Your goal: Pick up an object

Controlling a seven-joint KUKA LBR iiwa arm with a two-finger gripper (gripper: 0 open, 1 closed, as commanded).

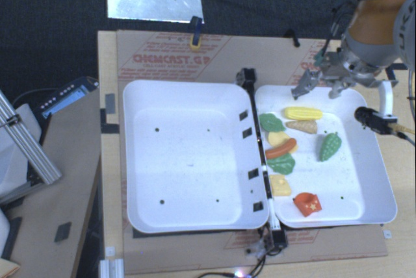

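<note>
On the desk (110, 140) I see two shallow white bins side by side, on a brown cardboard sheet (175, 56) with red print. From my camera above, the left bin (188, 153) shows its bare white floor with some small dark dots. The right bin (364, 199) holds all the small toy foods, grouped in its left and middle part.

Near the far edge of the right bin lies a yellow corn cob (303, 113), and just in front of it, touching or almost touching, a tan piece (302, 126). To the left of them is a green leafy piece (271, 122). Below it there is a pale yellow piece (278, 138), then an orange-red sausage (281, 149) lying at a slant, and another green piece (281, 164) just beside it. More near to me lie a yellow wedge (281, 186) and a red piece (307, 204). A green ridged vegetable (329, 146) lies apart, more to the right.

The arm (380, 4) comes in from the right, with its orange part high over the far right corner. The claw (320, 84) hangs above the far rim of the right bin, just beyond the corn cob. Its two fingers are spread apart and nothing is between them. No toy is touched by it.
</note>
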